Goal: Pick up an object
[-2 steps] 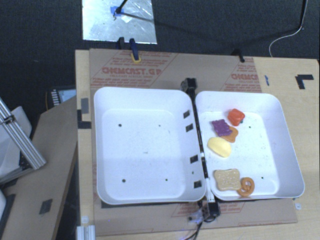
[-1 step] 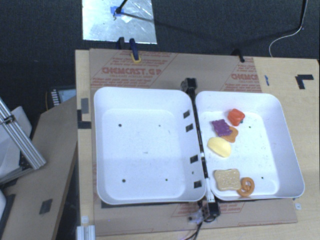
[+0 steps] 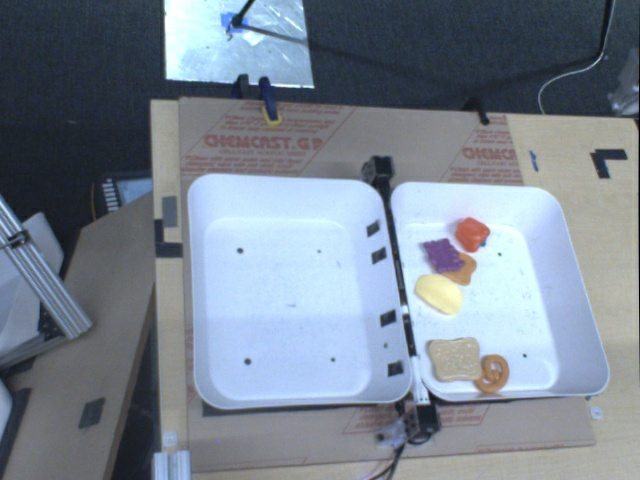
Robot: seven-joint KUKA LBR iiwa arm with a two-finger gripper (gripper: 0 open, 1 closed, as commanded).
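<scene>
Camera view: you are looking down at 2 white bins side by side on the tabletop (image 3: 560, 138).
Left bin (image 3: 285, 288): bare white floor with a few small dark dots.
Right bin (image 3: 540, 288): this one holds all 5 candidates, bunched toward its left half, near the divider.
Red piece (image 3: 472, 233): farthest back, just beside the purple piece (image 3: 445, 257).
Yellow piece (image 3: 438, 294): rounded, mid-bin, its long axis running slantwise from upper left to lower right; it sits clear of its neighbours.
Toast slice (image 3: 454, 359): flat, near the front wall, touching the pretzel-like orange ring (image 3: 492, 372).
Gripper: you cannot tell its state from here, nor which way the pieces lie from it.
Approach: judging by the rig, your arm comes from the right, so the right bin is the near one.
Best bet: the yellow piece, I judge, since it has free space around it.
Writing: red "CHEMCAST" print, ending in what looks like "GP", on the brown sheet (image 3: 265, 140) behind the bins, repeated at right, partly hidden.
</scene>
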